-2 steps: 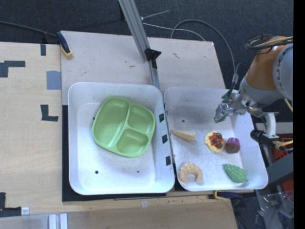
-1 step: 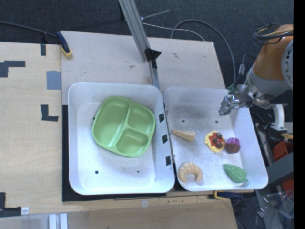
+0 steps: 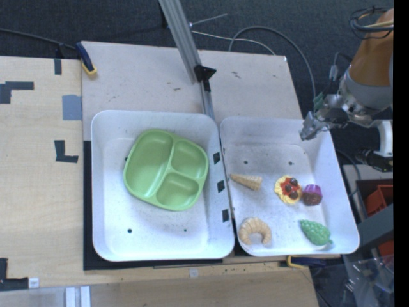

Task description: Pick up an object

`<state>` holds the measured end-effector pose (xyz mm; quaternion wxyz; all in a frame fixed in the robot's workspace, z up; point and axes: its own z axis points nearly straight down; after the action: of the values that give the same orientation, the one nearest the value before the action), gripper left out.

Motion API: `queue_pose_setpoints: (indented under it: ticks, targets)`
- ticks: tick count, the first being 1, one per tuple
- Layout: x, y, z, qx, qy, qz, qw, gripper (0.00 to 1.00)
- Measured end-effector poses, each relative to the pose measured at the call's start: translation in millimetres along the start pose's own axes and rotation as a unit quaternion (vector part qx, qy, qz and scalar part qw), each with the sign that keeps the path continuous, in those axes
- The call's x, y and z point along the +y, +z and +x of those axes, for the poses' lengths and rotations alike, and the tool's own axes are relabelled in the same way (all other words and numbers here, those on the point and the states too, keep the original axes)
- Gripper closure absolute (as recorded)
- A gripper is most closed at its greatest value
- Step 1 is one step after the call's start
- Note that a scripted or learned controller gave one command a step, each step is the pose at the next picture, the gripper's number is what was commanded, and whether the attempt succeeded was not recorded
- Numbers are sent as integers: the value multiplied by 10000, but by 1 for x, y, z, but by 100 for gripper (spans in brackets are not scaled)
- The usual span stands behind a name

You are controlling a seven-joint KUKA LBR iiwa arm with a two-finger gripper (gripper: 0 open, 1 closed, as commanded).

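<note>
In the right bin [image 3: 268, 133] lie several toy foods: a cone-shaped pastry [image 3: 246, 181], a yellow fruit tart [image 3: 288, 189], a dark purple piece [image 3: 312, 195], a croissant [image 3: 255, 231] and a green leafy piece [image 3: 315, 231]. My gripper [image 3: 309, 127] hangs at the bin's upper right corner, above the rim and well apart from the foods. Nothing shows between its tips.
The left bin [image 3: 108, 171] holds a green divided plate [image 3: 167, 169]. A grey metal pole [image 3: 182, 34] slants down to the gap between the bins. Cables [image 3: 268, 34] lie on the bench behind the right bin. A yellow and blue clamp [image 3: 86, 59] sits at the far left.
</note>
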<state>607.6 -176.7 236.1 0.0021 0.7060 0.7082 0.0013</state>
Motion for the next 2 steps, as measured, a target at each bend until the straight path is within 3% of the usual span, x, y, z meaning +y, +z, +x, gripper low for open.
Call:
queue_pose_setpoints:
  ticks: [2]
  targets:
    - [10,-14,107,14,-21,25,10000,100]
